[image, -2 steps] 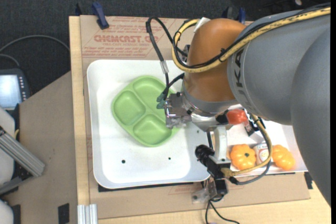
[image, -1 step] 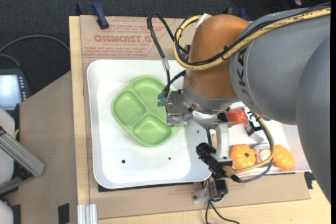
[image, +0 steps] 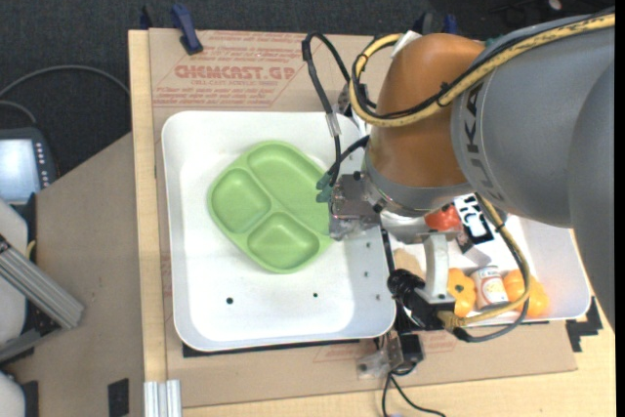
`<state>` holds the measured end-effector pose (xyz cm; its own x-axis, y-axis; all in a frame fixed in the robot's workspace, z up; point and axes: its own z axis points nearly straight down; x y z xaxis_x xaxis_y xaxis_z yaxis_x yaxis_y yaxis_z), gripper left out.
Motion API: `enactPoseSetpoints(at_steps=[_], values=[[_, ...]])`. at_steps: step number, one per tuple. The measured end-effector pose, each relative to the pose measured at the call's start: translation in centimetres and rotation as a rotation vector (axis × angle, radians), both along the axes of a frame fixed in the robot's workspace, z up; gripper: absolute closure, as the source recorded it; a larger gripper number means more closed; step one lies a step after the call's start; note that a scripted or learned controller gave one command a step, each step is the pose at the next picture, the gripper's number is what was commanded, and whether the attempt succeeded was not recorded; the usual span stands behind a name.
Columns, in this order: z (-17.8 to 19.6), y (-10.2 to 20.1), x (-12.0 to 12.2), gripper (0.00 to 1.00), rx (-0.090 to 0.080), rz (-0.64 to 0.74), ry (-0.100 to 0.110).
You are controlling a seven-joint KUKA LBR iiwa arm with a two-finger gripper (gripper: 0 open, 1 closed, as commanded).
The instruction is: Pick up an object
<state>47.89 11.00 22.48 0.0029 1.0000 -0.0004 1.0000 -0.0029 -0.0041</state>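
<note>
A light green divided plate (image: 264,205) with three compartments lies in the left white bin (image: 190,249), toward its middle and right. My gripper (image: 337,208) hangs at the plate's right edge, just under the arm's orange band (image: 420,112). The wrist body hides most of it, and whether it touches the plate's rim is not clear. The right bin (image: 564,280) is largely covered by the arm.
Under the arm in the right bin lie an orange and white object (image: 488,292), a small red piece (image: 444,218) and a black and white item (image: 476,216). Cables (image: 327,83) loop off the wrist. The bins rest on a brown cardboard sheet (image: 234,63).
</note>
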Motion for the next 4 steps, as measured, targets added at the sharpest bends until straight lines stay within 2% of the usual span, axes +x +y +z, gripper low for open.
enactPoseSetpoints(at_steps=[1, 2, 3, 4], values=[[21.5, 5.6, 0.1, 1.0, 0.009, 0.01, -0.023], [16.0, -1.8, 0.0, 1.0, -0.002, -0.006, 0.002], [17.3, -1.4, 0.1, 1.0, 0.0, 0.004, -0.006], [9.8, -4.9, 0.0, 1.0, -0.001, -0.002, 0.004]])
